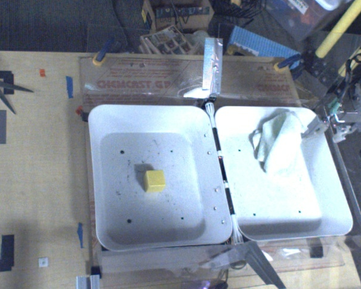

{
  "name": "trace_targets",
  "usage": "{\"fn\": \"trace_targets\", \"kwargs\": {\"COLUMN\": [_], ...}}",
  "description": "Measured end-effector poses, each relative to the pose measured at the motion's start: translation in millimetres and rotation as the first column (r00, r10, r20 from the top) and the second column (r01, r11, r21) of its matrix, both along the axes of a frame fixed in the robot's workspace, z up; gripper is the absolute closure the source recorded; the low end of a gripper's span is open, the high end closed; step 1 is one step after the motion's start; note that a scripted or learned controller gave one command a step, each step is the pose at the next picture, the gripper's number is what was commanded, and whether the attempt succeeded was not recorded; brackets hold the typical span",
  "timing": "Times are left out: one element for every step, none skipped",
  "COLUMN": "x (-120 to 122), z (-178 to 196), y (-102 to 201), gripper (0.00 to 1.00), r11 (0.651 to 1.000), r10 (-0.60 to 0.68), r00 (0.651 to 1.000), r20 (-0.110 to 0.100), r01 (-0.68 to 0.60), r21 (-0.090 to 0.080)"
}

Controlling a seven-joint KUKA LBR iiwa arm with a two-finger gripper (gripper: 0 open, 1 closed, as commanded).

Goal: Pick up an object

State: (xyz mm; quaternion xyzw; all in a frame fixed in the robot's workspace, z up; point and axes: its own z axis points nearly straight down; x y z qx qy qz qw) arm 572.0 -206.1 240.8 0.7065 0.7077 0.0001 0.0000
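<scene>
Wooden bench [36, 179], two white bins. Yellow block [155, 180] sits mid left bin [108, 131]; pale cloth [278, 142] in right bin [337, 209]. Gripper [343, 122] parked at right rim, jaw state can't tell. Pick not begun, approx. Next: travel over a target, descend.

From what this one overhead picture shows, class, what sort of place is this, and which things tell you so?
Probably a robotics lab bench: two white bins side by side on a wooden bench, one holding a yellow block, the other a pale cloth, with cables and gear behind.
</scene>
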Motion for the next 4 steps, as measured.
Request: {"fn": "trace_targets", "kwargs": {"x": [11, 52, 67, 68], "z": [-149, -151, -151, -141], "y": [42, 84, 64, 64], "gripper": [0.0, 0.0, 0.0, 1.0], "r11": [0.96, 0.955, 0.898, 0.899], "r10": [0.279, -0.298, -0.44, -0.437], "r00": [0.96, 0.955, 0.898, 0.899], "r20": [0.008, 0.011, 0.008, 0.009], "r01": [-0.279, 0.298, 0.44, 0.438], "r21": [-0.005, -0.002, 0.002, -0.002]}}
